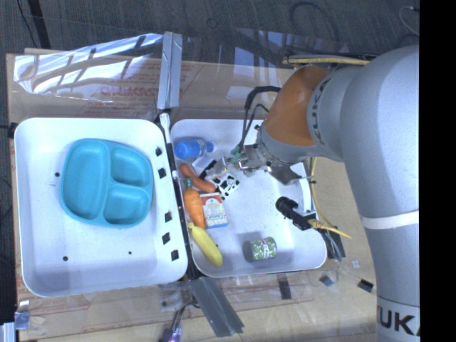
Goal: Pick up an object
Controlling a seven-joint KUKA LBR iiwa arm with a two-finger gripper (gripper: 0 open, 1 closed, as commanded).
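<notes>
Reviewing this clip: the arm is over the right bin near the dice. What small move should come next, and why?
Probably a short straight descent. The gripper sits just above and right of the black-and-white dice, in the right bin, with nothing visibly held. The carrot and blue bottle crowd the left side, so lowering in place seems safest.

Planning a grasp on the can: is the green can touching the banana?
Apart. The camera view shows bare white bin floor between the green can and the banana.

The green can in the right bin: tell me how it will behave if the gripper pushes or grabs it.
The green can lies on its side on the bin floor, so a push would probably roll it. Its round wall may slip between fingers. It looks stiff, unlikely to crush.
</notes>
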